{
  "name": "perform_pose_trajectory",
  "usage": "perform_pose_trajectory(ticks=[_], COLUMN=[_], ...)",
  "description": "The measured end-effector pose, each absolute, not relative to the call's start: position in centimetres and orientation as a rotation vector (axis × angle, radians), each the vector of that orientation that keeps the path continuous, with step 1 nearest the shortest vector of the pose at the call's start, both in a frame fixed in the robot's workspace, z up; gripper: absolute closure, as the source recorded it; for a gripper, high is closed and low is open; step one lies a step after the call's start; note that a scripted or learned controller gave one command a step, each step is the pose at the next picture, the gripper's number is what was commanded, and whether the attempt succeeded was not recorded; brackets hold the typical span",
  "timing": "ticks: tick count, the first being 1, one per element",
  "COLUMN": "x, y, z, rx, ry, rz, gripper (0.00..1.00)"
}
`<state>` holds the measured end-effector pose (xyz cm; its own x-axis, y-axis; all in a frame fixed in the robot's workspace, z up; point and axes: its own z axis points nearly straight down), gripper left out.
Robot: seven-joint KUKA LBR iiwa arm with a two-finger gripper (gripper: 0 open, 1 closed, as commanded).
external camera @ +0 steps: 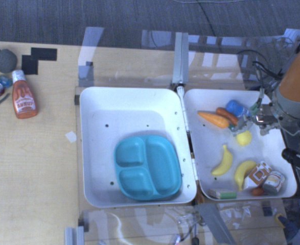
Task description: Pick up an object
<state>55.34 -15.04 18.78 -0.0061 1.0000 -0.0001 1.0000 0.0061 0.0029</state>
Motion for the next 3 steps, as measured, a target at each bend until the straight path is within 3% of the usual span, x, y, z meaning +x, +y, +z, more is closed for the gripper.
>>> perform_pose_trajectory(ticks=[1, 2, 3], x=[51.6, 51.9, 50.3], y=[-13.6, -13.5, -10.8], z=[8.9, 10.1, 18.2], rx=[2.195, 2.189, 2.323], ry=[2.234, 2.232, 2.11], rz=[0.012, 0.02, 0.005], gripper=[0.0, 1.0, 1.0])
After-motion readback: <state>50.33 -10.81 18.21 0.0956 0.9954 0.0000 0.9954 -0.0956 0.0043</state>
